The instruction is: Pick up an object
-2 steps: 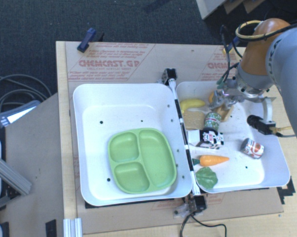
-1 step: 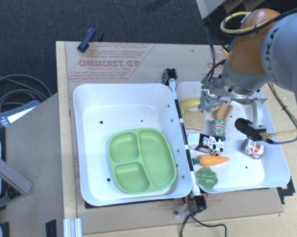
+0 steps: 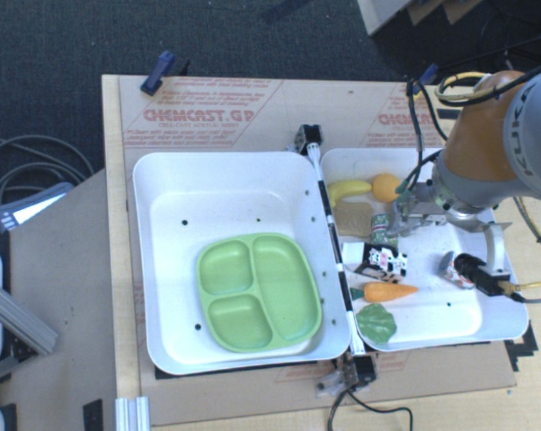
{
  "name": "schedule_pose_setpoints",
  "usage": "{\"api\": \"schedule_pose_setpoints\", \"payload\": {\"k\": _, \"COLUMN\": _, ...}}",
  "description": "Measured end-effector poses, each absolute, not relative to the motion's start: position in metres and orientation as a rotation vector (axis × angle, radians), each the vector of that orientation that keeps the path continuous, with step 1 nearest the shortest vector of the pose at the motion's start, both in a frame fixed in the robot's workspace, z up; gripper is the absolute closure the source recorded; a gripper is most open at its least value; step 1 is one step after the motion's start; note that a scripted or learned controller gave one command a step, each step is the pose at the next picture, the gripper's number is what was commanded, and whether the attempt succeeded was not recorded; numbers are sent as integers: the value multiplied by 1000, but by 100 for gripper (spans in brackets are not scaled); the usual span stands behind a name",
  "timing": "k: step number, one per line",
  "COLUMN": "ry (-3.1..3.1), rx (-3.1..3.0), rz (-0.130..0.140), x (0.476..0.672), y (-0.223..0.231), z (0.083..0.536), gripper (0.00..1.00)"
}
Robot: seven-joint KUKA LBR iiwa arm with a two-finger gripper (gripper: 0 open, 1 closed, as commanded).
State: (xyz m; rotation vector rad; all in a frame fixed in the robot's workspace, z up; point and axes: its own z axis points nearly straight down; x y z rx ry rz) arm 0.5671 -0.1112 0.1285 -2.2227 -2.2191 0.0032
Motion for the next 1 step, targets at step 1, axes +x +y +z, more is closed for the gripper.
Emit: {"api": "schedule_pose_setpoints", "payload": {"k": 1, "ry": -2220, "rx": -2222, "rz": 1, "x": 568, "y": -110, "z": 129, "gripper": 0}}
